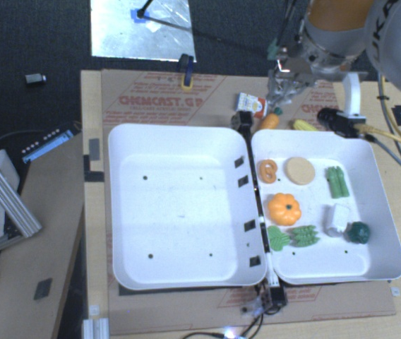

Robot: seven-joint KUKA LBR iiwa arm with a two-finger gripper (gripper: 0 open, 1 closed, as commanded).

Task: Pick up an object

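Observation:
The right bin (377, 210) holds several small toy foods. Among them are an orange pumpkin (284, 208), a pretzel (267, 169), a tan round biscuit (300, 170) and a green asparagus bundle (337, 181). Nearer the front lie a white piece (336, 217), a dark green round piece (358, 232) and two green leafy pieces (292, 236). My gripper (282, 96) hangs behind the right bin's back left corner, above the bench, with an orange carrot-like piece (270, 121) just below it. Nothing shows between the gripper's tips.
The left bin (179, 203) sits beside the right one. Behind the bins on the cardboard lie a small white and red item (250, 103) and a yellow piece (303, 126). A yellow clamp (186, 73) stands at the board's back edge.

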